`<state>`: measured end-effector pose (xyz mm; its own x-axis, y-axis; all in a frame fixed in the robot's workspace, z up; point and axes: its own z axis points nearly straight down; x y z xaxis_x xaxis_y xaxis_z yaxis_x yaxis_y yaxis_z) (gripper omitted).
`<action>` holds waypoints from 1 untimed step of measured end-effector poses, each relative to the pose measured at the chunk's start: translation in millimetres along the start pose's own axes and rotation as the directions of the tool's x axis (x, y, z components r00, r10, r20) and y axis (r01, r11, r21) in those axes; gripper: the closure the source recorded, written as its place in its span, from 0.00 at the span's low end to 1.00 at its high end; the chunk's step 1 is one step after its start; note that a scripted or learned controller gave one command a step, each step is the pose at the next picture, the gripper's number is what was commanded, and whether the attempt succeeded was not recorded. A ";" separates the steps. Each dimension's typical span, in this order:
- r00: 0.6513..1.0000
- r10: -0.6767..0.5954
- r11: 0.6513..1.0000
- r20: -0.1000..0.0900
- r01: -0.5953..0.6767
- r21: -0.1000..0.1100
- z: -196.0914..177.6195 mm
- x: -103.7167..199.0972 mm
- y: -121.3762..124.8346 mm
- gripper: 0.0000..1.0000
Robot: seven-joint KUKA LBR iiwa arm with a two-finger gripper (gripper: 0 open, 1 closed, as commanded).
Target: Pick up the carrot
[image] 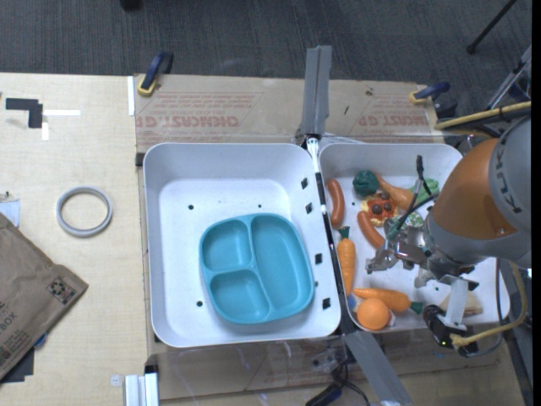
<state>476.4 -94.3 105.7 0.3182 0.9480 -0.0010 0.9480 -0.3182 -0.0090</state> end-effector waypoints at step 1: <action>0.944 0.331 0.944 0.001 -0.331 -0.001 18.2 2.1 -0.8 0.00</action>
